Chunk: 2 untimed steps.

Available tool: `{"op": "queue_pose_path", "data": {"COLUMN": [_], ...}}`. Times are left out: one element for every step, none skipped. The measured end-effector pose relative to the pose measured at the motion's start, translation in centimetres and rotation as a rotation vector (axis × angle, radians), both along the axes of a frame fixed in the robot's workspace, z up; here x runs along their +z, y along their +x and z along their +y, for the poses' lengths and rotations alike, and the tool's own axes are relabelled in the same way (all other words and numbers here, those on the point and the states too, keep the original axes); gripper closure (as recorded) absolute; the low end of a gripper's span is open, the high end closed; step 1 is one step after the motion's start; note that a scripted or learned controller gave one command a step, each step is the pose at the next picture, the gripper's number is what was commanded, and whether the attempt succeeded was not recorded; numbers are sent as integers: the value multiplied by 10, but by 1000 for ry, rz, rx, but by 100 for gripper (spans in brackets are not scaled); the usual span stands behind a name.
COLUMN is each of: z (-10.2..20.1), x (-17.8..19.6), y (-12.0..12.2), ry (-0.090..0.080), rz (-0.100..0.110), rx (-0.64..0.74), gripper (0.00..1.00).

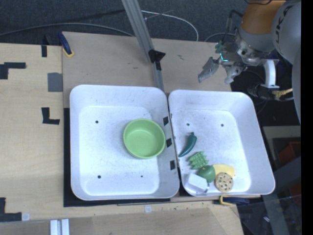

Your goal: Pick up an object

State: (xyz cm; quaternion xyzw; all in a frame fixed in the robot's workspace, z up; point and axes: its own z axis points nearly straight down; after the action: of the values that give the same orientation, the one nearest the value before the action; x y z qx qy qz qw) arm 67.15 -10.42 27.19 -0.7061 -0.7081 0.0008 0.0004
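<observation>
1. The pincer (221,73) hangs over the bare bench (107,62) just beyond the far edge of the right bin (259,146), near that bin's far-left corner. Its two fingers are spread apart with nothing between them.
2. The grey arm (274,18), with its orange band, reaches in from the far-right corner of the bench.
3. The left bin (83,131) holds a green bowl (144,138), upright, right of its middle and close to the wall shared with the right bin.
4. In the right bin a dark green pepper (188,144) lies tilted near the left wall, about halfway along it.
5. Toward the near-left corner of the right bin sits a cluster: a leafy green piece (197,159), a round green piece (207,172), a yellow piece (225,170), a tan dotted disc (224,181) and a white block (197,183), all touching or just beside each other.
6. A grey pole (139,26) slants across the far bench toward the gap between the bins.
</observation>
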Motion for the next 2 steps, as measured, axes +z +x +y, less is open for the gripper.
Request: {"op": "queue_pose_path", "data": {"z": [0,2], "x": [0,-45], "y": [0,4], "ry": [0,-1], "rz": [0,4], "rx": [0,0], "gripper": [0,0]}}
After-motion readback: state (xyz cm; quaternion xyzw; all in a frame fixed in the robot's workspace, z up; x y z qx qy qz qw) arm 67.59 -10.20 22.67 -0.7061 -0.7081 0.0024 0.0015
